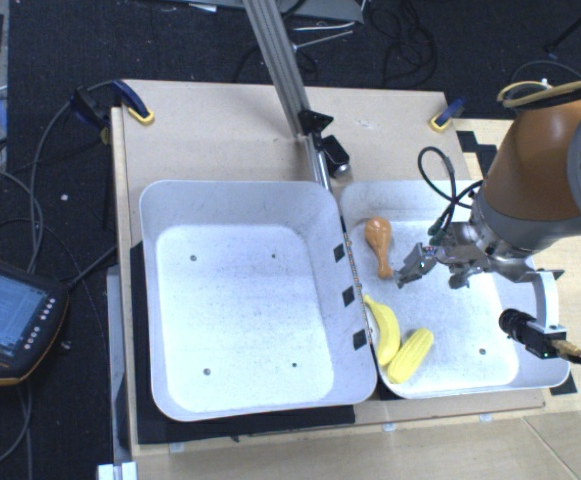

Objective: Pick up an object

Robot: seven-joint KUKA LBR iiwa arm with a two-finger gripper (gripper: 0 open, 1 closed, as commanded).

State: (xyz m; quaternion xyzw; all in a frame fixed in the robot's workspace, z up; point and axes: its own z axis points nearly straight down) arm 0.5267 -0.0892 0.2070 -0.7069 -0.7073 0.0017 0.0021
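The right bin (490,368) holds three things along its left side. A brown drumstick-shaped piece (379,242) lies near the far left, a yellow banana (382,329) rests against the left wall, and a yellow corn cob (410,354) lies beside the banana. My gripper (411,267) hangs over the middle of that bin, just right of the drumstick and apart from it. Its fingers point left and nothing shows between them.
The left bin (240,298) is a large white tray next to the right one. An aluminium rail (285,63) slants down from the top to the bins' far junction. Clamps (130,103) sit on the bench corners.
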